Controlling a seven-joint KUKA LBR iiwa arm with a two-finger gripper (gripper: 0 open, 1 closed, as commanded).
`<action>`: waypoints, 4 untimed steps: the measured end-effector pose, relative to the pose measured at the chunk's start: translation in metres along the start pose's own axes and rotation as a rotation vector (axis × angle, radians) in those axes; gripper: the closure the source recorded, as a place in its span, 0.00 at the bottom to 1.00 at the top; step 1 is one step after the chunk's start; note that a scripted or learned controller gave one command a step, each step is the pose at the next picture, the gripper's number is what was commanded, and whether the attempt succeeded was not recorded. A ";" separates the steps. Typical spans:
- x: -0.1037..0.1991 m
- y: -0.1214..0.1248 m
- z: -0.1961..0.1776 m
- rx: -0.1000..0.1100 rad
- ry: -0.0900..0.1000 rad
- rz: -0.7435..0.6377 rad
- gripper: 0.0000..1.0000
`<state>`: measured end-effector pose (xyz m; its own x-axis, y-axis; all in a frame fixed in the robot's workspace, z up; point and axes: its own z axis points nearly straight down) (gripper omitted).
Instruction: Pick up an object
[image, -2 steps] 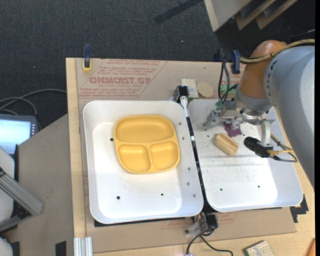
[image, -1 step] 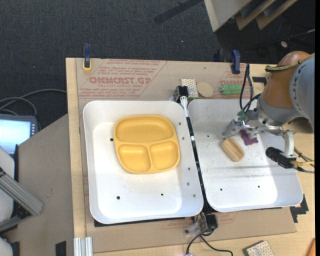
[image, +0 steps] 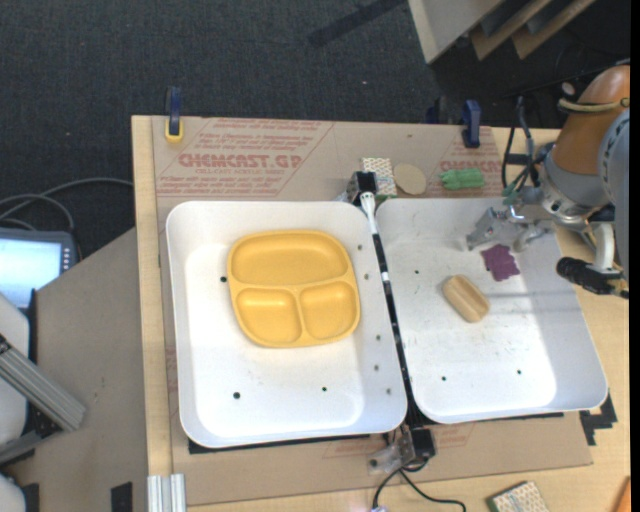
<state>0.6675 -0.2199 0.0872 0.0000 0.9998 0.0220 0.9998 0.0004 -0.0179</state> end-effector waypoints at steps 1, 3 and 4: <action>0.002 -0.025 0.002 -0.019 -0.013 -0.004 0.00; 0.001 -0.025 -0.008 -0.020 -0.018 -0.006 0.00; 0.098 -0.069 0.003 -0.021 -0.025 -0.004 0.00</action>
<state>0.5989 -0.1219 0.0873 -0.0037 1.0000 -0.0025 1.0000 0.0037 0.0030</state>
